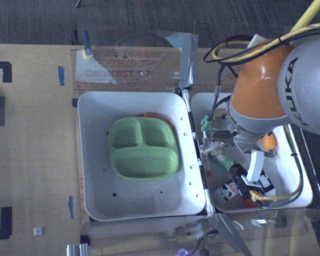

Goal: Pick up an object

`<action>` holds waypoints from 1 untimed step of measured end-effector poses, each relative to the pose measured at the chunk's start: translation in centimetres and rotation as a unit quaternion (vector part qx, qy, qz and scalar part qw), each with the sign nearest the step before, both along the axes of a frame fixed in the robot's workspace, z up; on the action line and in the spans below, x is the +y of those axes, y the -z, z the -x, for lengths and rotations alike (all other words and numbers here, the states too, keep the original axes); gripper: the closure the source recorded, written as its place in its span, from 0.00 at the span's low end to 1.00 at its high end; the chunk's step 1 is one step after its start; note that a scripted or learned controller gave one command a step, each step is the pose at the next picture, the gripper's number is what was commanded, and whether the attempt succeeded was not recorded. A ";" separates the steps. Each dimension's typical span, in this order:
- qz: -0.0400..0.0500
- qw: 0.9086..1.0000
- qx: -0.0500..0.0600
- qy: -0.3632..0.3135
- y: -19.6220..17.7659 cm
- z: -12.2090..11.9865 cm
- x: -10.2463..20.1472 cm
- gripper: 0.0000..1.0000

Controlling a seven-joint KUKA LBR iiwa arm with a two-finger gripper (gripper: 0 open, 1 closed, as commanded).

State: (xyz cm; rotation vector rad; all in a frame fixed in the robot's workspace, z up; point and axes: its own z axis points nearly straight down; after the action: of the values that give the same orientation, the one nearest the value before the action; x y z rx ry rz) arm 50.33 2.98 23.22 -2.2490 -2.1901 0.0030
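The arm (266, 84) is hanging over the right bin (304, 188), its hand (250, 177) sitting low among the clutter; whether it is gripping anything cannot be told. A green marker (220, 161) and an orange object (268, 141) are lying there. A clean grasp probably needs one isolated item, centred. The green divided plate (144, 148) is resting in the left bin (96, 121). "KUKA" is showing on the arm.

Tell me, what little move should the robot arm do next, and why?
Probably lower a little straight down. The gripper hangs over the right bin, just above a jumble of small things, including a green and black marker. Nothing shows between its jaws, so it looks like the pick is not yet made.
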 end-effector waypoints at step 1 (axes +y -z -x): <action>0.001 0.994 -0.001 0.107 4.6 -3.5 -1.6 1.00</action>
State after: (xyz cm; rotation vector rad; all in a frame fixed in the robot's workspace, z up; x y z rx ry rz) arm 53.87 1.35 18.65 -2.4720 -1.9378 0.0021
